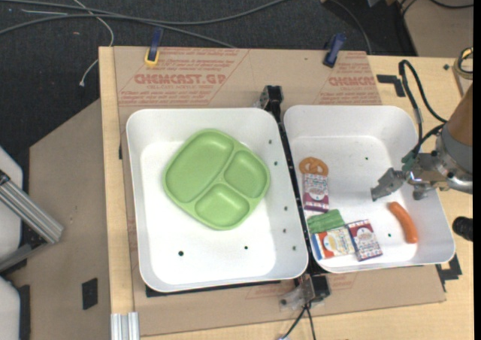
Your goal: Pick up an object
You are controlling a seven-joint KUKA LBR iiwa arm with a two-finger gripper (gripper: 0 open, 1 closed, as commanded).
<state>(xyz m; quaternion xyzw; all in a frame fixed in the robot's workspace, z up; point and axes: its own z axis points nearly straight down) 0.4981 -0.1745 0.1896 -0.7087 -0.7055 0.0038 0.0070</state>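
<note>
one claw point(392, 186) | open (holding nothing) | orange sausage point(403, 222) just below-right, apart | right bin point(349, 116)

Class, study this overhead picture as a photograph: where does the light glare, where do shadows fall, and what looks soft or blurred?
In the camera view, lighting is even and diffuse; the white bins look bright, nearly washed out on their floors; the green plate casts only a faint shadow; the gripper looks slightly soft, with a dim shadow beneath it; the small packets are too blurred to read.
</note>
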